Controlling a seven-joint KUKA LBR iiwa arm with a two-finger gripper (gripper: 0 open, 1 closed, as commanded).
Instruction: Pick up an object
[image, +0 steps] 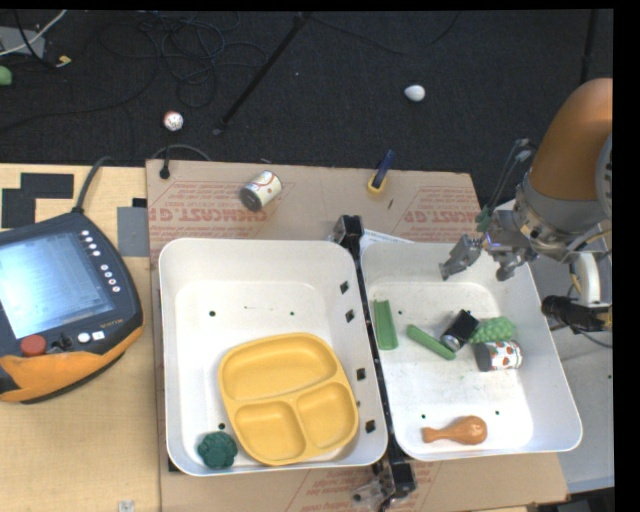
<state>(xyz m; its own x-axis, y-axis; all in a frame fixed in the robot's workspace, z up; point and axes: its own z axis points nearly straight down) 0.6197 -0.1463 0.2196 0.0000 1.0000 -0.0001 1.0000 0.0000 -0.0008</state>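
My gripper (484, 260) hangs over the far edge of the right bin (545, 420), its two fingers spread open with nothing between them. Below it in that bin lie a green stick (430, 342), a flat green block (385, 324), a small black object (460, 328), a knobbly green toy (495, 330), a small red-and-white can (500, 356) and an orange drumstick-shaped toy (456, 432). All of these sit apart from the gripper, nearer the front.
The left bin (200, 280) holds a yellow divided plate (288, 398) and a dark green lump (217, 450) at its front corner. A small can (260, 190) and a blue-yellow tool (380, 175) lie on the cardboard behind. A teach pendant (60, 300) rests at the left.
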